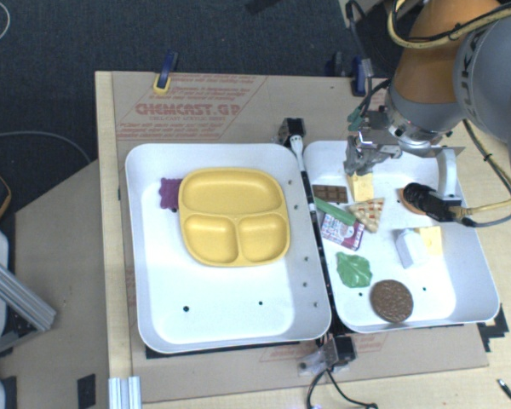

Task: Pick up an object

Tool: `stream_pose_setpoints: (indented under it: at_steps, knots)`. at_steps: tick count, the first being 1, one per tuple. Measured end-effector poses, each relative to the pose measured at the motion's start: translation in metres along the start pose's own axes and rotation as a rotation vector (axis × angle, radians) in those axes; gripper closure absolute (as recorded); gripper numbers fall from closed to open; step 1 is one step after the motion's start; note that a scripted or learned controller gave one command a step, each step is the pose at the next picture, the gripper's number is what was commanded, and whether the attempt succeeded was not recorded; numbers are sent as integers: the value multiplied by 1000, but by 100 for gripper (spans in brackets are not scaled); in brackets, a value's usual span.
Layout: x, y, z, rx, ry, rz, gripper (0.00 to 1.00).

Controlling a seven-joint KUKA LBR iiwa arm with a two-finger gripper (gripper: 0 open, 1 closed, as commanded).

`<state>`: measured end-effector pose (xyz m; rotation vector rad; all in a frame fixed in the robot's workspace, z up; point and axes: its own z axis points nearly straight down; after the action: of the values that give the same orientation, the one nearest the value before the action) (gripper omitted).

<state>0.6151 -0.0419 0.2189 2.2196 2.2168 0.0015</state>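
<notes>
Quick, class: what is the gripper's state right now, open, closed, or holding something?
Gripper: cannot be told; it is low over the right bin, at a pale yellow block.

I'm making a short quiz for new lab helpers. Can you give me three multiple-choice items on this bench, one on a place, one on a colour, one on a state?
1. Where is the yellow tray?
A. in the left bin
B. in the right bin
C. on the floor

2. What colour is the round disc near the right bin's front edge?
A. blue
B. brown
C. white

3. How does the yellow tray sit?
A. on its edge
B. upside down
C. flat, hollows up

Answers:
1 A, it lies in the left bin, with a purple thing beside it.
2 B, the disc is brown, just below a green piece.
3 C, its three hollows face the camera.
</notes>
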Motion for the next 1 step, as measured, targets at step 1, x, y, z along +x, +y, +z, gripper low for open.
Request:
stream_pose_setpoints:
  at_steps: [1]
  knots:
    - [10,3,4,1,1,-2,100]
